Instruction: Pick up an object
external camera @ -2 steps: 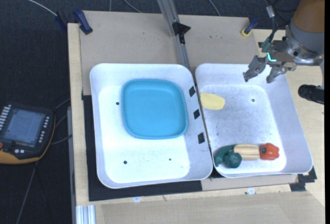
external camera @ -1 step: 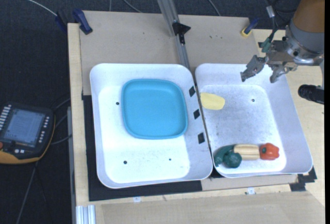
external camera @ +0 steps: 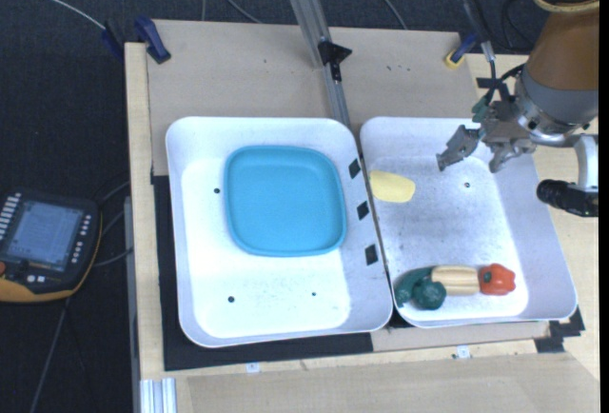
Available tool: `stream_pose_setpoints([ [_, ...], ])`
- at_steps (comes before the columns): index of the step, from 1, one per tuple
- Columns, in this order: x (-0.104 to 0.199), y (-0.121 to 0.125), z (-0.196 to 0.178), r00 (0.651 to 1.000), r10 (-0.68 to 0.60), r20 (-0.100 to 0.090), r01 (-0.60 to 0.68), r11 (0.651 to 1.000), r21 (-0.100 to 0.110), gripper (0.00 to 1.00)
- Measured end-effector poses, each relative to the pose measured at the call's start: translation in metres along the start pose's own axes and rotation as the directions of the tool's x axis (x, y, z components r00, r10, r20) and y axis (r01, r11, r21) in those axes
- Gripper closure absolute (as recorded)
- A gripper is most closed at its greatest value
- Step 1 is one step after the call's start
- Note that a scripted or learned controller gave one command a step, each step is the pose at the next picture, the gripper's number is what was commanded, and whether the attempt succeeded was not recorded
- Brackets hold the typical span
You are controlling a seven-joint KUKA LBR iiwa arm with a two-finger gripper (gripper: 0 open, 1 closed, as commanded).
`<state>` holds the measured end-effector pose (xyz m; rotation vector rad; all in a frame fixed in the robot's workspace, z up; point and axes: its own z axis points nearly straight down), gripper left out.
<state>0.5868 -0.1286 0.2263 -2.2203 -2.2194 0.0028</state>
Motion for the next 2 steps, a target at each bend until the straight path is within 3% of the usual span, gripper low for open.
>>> stream_pose_setpoints([
  [2, 0.001, -0.001, 0.12, 1.0, -0.001, 0.0, 0.001, 1.0, 0.002, 0.0],
])
